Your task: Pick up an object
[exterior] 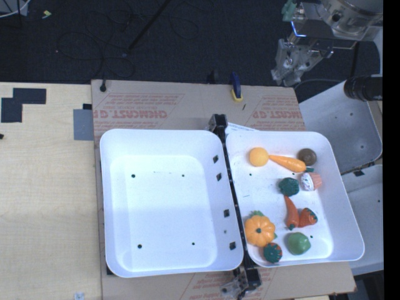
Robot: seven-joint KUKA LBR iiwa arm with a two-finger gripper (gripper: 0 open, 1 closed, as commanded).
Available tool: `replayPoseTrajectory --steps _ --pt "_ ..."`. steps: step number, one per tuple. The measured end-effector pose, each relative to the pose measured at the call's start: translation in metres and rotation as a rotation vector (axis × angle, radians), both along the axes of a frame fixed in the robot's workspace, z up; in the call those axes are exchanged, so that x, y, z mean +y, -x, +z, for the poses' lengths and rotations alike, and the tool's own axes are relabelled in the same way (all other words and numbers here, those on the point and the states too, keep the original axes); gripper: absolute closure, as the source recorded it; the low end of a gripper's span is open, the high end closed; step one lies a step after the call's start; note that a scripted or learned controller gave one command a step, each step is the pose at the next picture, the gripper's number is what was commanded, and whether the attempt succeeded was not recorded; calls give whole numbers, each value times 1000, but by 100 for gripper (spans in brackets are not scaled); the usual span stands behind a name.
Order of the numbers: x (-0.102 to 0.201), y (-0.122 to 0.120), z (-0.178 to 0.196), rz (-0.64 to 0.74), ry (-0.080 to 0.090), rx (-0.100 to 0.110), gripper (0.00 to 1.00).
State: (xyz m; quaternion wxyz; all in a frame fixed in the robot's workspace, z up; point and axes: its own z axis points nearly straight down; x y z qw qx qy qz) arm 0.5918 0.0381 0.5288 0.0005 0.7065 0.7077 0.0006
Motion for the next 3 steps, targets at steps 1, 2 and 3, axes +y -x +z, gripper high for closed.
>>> replayPoseTrajectory --steps 1,2,3 --pt "-11 26 9 -1 0 5 100" --pt "-49 53 9 -4 1 6 100" --pt "-79 85 9 -4 0 5 100"
